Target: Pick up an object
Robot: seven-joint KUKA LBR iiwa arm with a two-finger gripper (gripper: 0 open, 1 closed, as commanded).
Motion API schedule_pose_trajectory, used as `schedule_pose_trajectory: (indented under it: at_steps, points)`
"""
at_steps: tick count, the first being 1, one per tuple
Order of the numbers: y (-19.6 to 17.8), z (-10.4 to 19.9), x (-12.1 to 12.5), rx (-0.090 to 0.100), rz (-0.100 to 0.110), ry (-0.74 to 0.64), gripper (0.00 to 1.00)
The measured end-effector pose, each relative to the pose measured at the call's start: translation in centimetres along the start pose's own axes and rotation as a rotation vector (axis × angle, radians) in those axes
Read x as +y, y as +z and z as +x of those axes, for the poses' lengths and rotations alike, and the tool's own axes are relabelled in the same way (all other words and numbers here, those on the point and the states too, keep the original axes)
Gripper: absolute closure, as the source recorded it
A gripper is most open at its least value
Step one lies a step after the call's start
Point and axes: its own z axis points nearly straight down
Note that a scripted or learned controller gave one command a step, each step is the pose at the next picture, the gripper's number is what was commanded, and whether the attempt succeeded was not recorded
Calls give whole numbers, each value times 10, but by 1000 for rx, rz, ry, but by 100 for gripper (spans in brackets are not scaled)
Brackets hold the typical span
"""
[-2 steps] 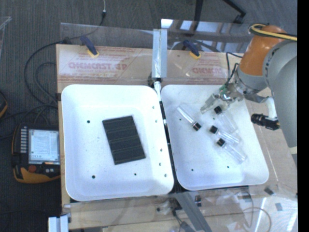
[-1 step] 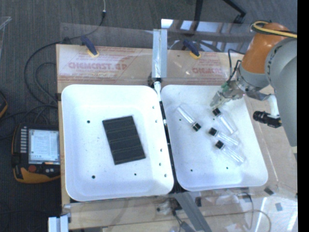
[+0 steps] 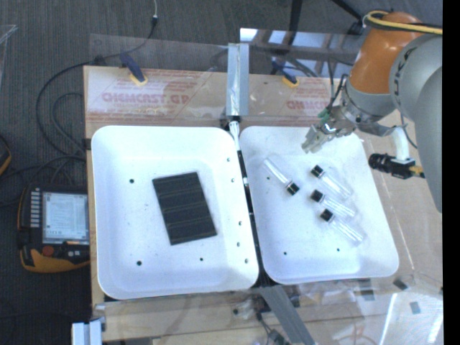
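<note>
End effector point(image 3: 316, 141) is hovering over the right bin's point(image 3: 374, 261) far edge; grip state cannot be told. Four clear tubes point(image 3: 332, 201) with black caps are lying in that bin. Ridged black block point(image 3: 184, 207) is lying in the left bin point(image 3: 115, 264).

Both bins are plain white: the left bin point(image 3: 115, 214) holds a black ribbed slab point(image 3: 184, 207), and the right bin point(image 3: 374, 257) holds clear tubes point(image 3: 338, 210) with black caps. The arm point(image 3: 424, 70) is grey with an orange band point(image 3: 377, 56). Yellow clamps point(image 3: 134, 72) grip a tan board point(image 3: 165, 95) printed with faded red lettering. The pendant point(image 3: 54, 228) on the dark floor is orange and grey.
</note>
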Motion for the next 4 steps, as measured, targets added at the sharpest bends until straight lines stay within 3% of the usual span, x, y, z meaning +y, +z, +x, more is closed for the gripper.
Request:
schedule_pose_trajectory:
  at_steps: [1,2,3,4]
  points:
    - [0,0,0,0,1,0,0]
    - [67,-30,-58,-6,-7,-125,0]
    - [64,-33,-119,-2,-12,-152,0]
    - [56,-34,-119,-7,-14,-150,100]
